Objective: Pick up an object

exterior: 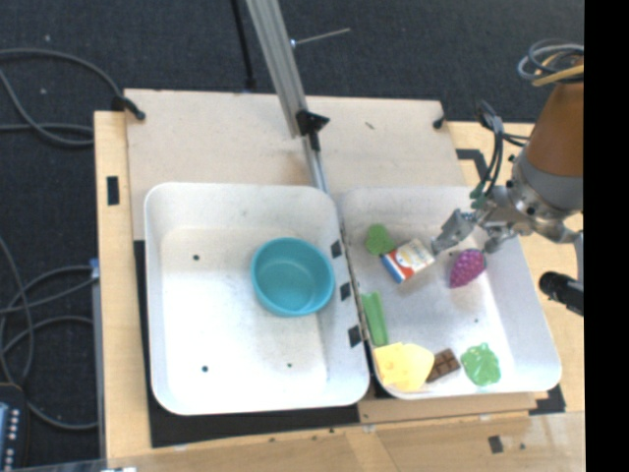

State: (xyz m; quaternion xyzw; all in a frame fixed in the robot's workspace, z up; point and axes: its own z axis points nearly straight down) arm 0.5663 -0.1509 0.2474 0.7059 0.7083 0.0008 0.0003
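While the arm hangs over the right bin, here is how things stand:

Gripper: the grey two-finger gripper [476, 230] is low over the bin, fingers spread apart, with nothing between them that I can see.

Nearest candidate: the purple grape-bunch toy [467, 266] lies just below the fingertips, apparently not yet touched.

Next out: the small red, white and blue carton [407, 260] lies tilted, just left of the grapes, close to the left finger.

Further from the grapes: a small green rounded toy [378, 239] up and to the left; a long green stick-shaped piece [373, 316] against the bin's left wall; a yellow wedge of toy cheese [403, 365], a brown chocolate-like block [445, 364] and a green leafy toy [481, 364] along the near edge.

Landmark bin: the shallow white right bin [531, 308] holds all of these.

Well left of the grapes: a round teal plastic bowl [292, 275] sits in the white left bin [177, 264].

Risk one: the grapes are lumpy and rounded, so closing off-centre could squirt them sideways.

Risk two: a finger could catch the nearby carton and nudge it, or pinch both.

Risk three: a descent aimed between the two could close on air.
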